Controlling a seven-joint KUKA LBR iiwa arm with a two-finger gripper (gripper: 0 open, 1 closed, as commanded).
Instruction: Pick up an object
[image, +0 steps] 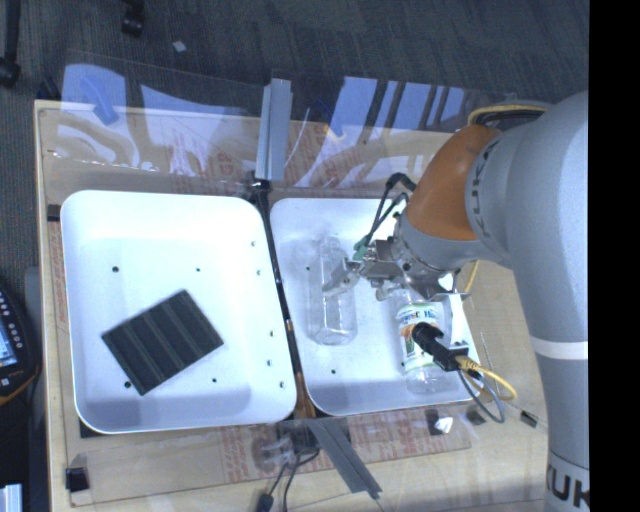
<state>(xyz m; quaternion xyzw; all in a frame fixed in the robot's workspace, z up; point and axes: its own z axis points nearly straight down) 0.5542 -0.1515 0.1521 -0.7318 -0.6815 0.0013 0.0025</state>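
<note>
Tool (352, 268) low in right bin (300, 225), grip state unclear, clear bottle (330, 305) at its 7 o'clock, labelled bottle (418, 345) at 4 o'clock, dark ribbed slab (162, 341) in left bin (90, 215).

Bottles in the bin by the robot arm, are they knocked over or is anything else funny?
Yes, both lie on their sides. The clear bottle lies along the right bin, and the labelled bottle lies beside it, below the gripper. In the left bin, the dark ridged panel lies flat but askew to the walls.
</note>
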